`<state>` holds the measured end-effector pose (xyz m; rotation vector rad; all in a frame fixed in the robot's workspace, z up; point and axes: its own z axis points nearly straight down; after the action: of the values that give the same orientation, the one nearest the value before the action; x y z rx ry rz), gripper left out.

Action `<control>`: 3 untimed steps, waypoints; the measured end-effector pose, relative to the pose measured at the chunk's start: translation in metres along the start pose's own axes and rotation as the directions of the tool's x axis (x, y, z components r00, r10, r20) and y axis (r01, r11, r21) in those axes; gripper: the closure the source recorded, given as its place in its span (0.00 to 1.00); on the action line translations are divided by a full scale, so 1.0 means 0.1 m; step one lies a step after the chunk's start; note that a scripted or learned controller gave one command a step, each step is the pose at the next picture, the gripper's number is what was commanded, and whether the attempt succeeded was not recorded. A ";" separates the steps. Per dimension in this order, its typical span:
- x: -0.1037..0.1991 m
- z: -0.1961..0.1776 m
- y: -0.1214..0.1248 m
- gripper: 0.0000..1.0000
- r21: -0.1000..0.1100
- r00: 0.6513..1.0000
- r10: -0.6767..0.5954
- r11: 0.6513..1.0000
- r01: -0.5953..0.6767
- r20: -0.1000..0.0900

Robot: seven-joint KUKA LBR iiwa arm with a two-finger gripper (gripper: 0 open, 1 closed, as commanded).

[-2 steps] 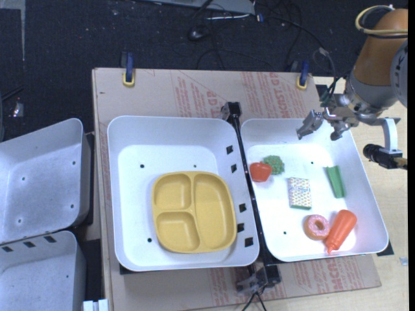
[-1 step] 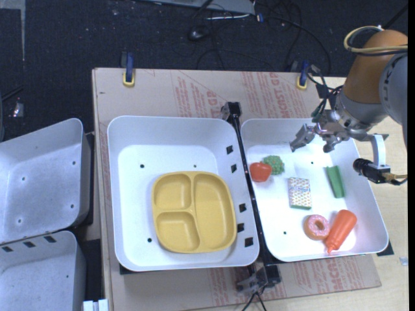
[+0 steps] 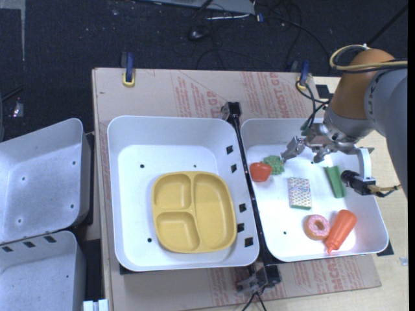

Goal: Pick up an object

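1. The hand (image 3: pixel 310 149) hangs over the back part of the right bin (image 3: pixel 373 238), at the end of the grey arm (image 3: pixel 382 102) with its orange band, which reaches in from the right.
2. Its two fingers stand spread apart, one pointing toward the bin's left side and one nearer the arm; nothing is seen between them.
3. Just to the hand's left and a little toward the front lie a green leafy piece (image 3: pixel 275 164) and a red tomato-like toy (image 3: pixel 260 172), touching each other.
4. Just to the right of the hand, toward the front, a green stick-shaped toy (image 3: pixel 334 181) lies on the bin floor, beside a black part of the wrist gear.
5. In front of the hand, near the bin's middle, lies a small speckled rectangular sponge (image 3: pixel 299 192).
6. Further to the front sit a pink ring doughnut (image 3: pixel 316 226) and an orange carrot (image 3: pixel 340 230), touching side by side near the bin's front wall.
7. Well to the hand's left, across the divider, the left bin (image 3: pixel 130 173) holds a yellow tray with three compartments (image 3: pixel 193 211).
8. Both bins rest on the desk (image 3: pixel 168 89), with blue clamps at its back edge.
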<state>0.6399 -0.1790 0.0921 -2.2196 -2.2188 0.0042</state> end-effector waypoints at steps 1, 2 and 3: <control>0.00 -0.14 0.02 1.00 -0.006 1.000 -0.001 1.000 0.001 0.002; -0.03 -0.62 -0.05 1.00 -0.010 1.000 0.001 1.000 -0.001 0.002; -0.03 -1.16 -0.03 1.00 -0.011 1.000 -0.002 1.000 0.002 0.003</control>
<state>0.6369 -0.1821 0.2078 -2.2237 -2.2284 -0.0046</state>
